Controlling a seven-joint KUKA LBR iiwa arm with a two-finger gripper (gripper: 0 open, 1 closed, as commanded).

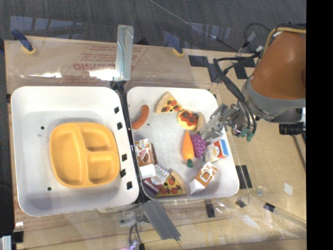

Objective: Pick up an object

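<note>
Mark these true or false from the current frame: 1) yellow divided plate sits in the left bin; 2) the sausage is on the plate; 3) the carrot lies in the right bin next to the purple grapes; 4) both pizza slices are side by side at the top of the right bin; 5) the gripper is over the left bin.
1) True. The yellow divided plate sits in the left bin.
2) False. The sausage lies in the right bin, near its left wall.
3) True. The carrot lies beside the purple grapes.
4) False. One pizza slice is at the top, the other pizza slice near the bottom.
5) False. The gripper is over the right bin.
</note>
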